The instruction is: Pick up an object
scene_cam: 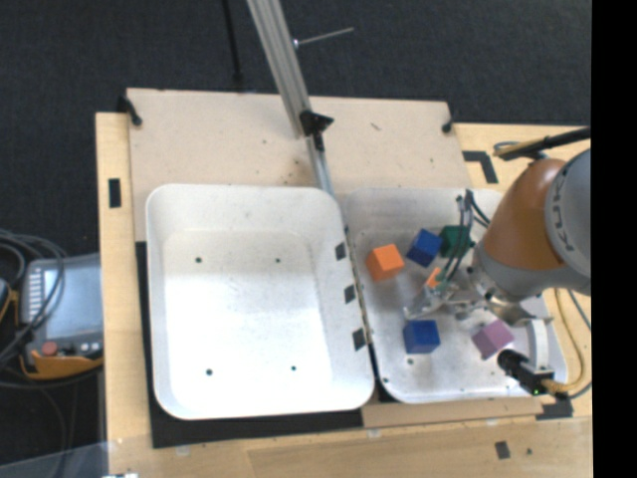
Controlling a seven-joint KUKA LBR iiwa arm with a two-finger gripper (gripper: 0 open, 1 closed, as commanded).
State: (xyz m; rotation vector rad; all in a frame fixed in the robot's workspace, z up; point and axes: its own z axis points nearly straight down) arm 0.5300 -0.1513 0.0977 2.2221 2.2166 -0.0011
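Far left, off the bench, a grey control box (pixel 62 302) sits among cables. Moving in: the left bin (pixel 169 217) shows bare white floor from rim to rim, and its right rim runs just beside the right bin (pixel 398 207).

Now the busy side. Count the pieces in the right bin: one orange cube (pixel 385 260) near the dividing rim, about nine o'clock of the cluster; two blue cubes, the upper blue cube (pixel 425 246) at roughly eleven o'clock and the lower blue cube (pixel 421 336) at six; one green piece (pixel 455 237) at twelve, partly under the arm; one purple cube (pixel 491 339) at four o'clock. There is bare floor along the near edge and the far edge of this bin.

The gripper (pixel 439 292) hangs low in the middle of that ring, between the upper and lower blue cubes, with a small orange bit right at its tip. Whether the fingers are spread or pinched, I cannot tell. The arm (pixel 532 232) covers the bin's right rim at three o'clock.
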